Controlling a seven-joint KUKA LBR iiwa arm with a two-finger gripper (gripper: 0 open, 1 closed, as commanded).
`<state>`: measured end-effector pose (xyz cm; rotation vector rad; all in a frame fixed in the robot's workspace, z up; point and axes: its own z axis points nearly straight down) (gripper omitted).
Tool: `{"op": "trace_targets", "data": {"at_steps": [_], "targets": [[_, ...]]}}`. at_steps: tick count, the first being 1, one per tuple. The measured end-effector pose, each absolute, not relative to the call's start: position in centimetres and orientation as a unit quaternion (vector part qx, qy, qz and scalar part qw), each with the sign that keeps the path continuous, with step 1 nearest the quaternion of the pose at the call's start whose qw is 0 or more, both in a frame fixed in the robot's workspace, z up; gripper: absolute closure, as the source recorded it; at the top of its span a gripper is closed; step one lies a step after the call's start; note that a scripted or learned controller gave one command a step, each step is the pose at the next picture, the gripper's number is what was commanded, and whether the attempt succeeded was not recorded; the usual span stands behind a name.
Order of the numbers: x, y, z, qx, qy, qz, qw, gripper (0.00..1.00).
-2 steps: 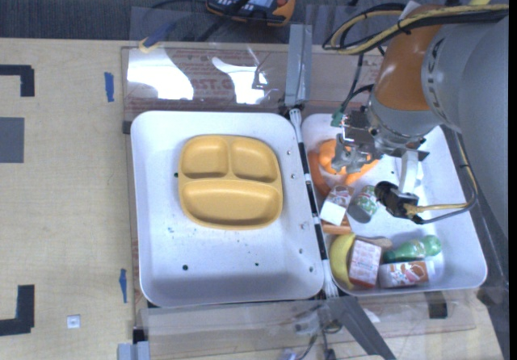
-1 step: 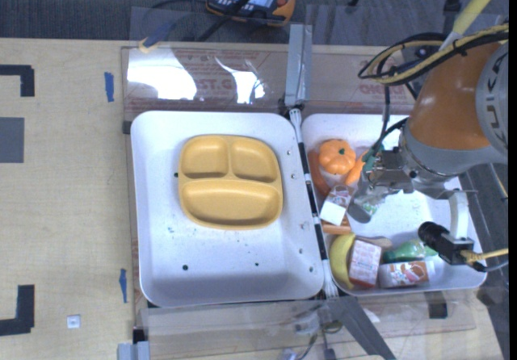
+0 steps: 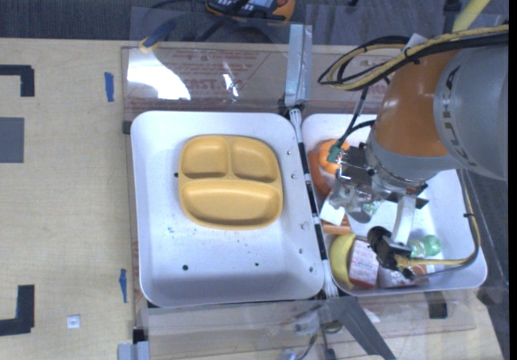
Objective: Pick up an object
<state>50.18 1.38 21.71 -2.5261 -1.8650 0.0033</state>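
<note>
My gripper hangs low over the right bin, near its left side. An orange round object lies just behind and left of the gripper, partly hidden by the wrist. A yellow fruit-like object with a red and white label lies at the bin's front left. A green and clear object rests at the front right, with a small orange piece by the left wall. Nothing shows between the fingers.
The left bin holds a yellow divided plate in its middle. A metal divider and a clear panel stand behind the bins. The arm's grey and orange body covers much of the right bin.
</note>
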Motion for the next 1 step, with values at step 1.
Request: {"op": "trace_targets", "data": {"at_steps": [1], "targets": [[54.47, 4.81, 21.73, -0.866, -0.501, 0.0006, -0.001, 1.0]]}}
